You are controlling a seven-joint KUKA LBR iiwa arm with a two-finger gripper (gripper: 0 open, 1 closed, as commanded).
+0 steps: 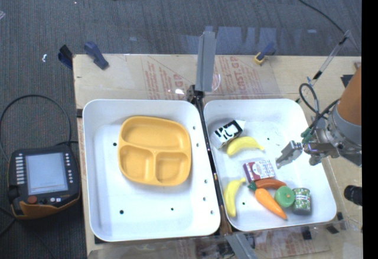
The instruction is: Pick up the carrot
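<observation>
Two white bins sit on the table [136, 77], the carrot [270, 203] lying in the right bin [277, 111] below the open, empty-fingered pincer [289, 154].

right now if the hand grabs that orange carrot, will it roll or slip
The orange tapered carrot looks like rigid, smooth plastic, so it will probably stay stiff but may slip. Its round cone shape could roll in an arc. The green round lid and red pepper crowd it, likely getting nudged.

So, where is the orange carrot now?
The orange carrot lies in the right white bin, near its front edge, between a yellow banana and a green can.
</observation>
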